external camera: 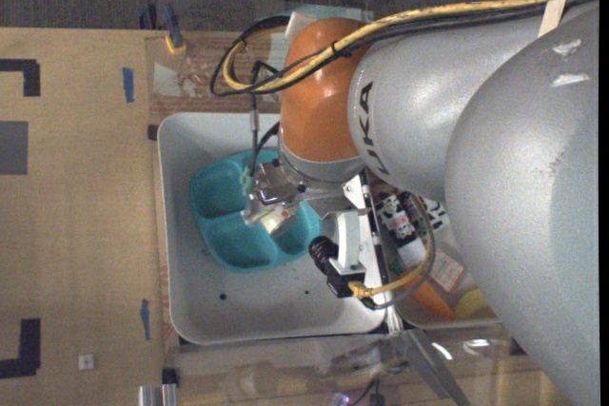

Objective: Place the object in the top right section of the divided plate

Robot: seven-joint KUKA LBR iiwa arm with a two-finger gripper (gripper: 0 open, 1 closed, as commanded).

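While the arm (pixel 447 109) leans in from 3 o'clock, its gripper (pixel 271 200) hangs over the teal plate (pixel 224 214), at the plate's 3 o'clock side; whether it is open or has hold of anything, I cannot tell; the plate lies in the white bin (pixel 190 299), toward 12 o'clock; an orange object (pixel 433 299) sits at 4 o'clock, under the arm.
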